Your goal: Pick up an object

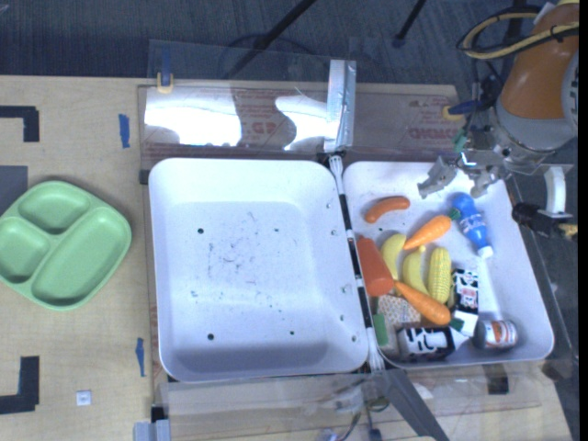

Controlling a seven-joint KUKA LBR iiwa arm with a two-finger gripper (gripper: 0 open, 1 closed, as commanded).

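Even, fairly bright light falls from overhead. Strong white glare streaks the clear panel [241, 118] at twelve o'clock. The left bin [184, 246] is bright, nearly washed out, with soft shadows along its walls. The floor [92, 16] at the top is dim. The whole picture is slightly soft and grainy, and the small print on the packages at five o'clock is unreadable.
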